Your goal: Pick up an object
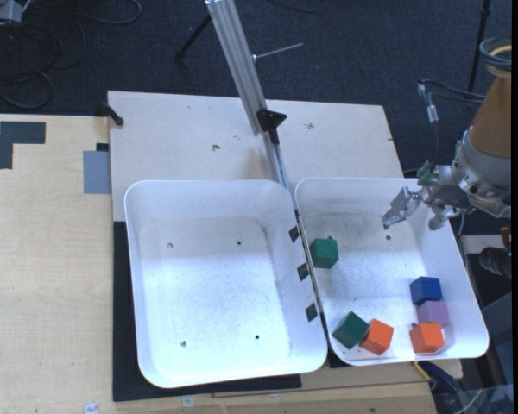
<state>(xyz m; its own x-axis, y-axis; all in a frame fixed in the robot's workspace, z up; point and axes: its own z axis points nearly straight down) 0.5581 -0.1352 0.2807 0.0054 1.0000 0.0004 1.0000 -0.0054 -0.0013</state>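
My gripper (417, 214) hangs over the upper right part of the right bin (363, 183). Its two fingers stand apart, open, with nothing between them. Several small blocks lie in that bin. A green cube (325, 252) sits near the bin's left wall, well left of and below the gripper. Along the front lie a dark green cube (352, 329), an orange cube (378, 336) touching it, and a second orange cube (426, 338). A blue cube (426, 289) and a lilac cube (432, 312) sit by the right wall, below the gripper.
The left bin (155, 197) lies beside the right one, with small black clips (300, 271) on the shared wall. A slanted aluminium rail (242, 67) rises from behind the bins. Wooden bench surface extends to the left.
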